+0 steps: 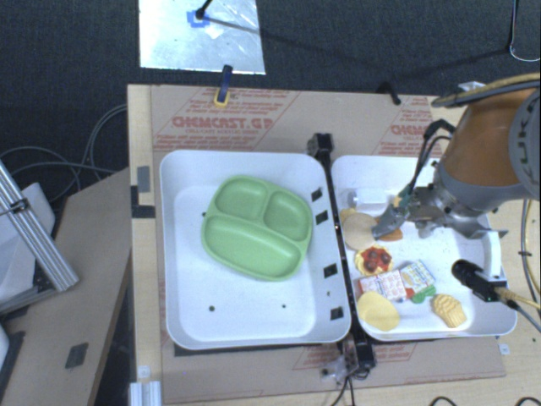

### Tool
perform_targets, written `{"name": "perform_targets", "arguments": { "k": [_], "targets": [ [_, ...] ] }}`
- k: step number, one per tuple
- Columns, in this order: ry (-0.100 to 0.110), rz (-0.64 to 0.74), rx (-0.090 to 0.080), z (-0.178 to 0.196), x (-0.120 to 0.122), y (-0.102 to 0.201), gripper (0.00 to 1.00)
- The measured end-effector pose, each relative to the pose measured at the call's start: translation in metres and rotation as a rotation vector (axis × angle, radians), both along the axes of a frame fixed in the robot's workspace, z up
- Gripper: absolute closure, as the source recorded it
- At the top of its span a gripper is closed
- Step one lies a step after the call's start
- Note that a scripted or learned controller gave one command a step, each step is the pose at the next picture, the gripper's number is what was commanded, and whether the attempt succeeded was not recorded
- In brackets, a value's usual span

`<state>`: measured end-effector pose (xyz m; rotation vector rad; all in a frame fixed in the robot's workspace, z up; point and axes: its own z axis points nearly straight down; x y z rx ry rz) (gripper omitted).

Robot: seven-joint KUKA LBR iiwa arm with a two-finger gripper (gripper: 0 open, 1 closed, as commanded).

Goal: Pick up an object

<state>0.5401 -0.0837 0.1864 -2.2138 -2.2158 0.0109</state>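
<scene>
Left bin holds a green divided plate; right bin holds toy foods lying flat; jaws' state: cannot tell.

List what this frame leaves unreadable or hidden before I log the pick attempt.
- Gripper in the camera view: finger state unreadable, small and dark against the right bin.
- Tan round item: partly covered by the gripper, contact unclear.
- Small printed packet: print too small to read.
- Arm: cut off by the right edge.
- Green divided plate in the left bin: fully visible.
</scene>
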Motion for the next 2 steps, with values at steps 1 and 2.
{"name": "perform_targets", "arguments": {
  "k": [1,2],
  "targets": [
    [-0.012,0.002,-0.001,0.006,0.003,0.000,0.00],
    [-0.010,0.000,-0.001,-0.036,-0.001,-0.001,0.00]
  ]
}}
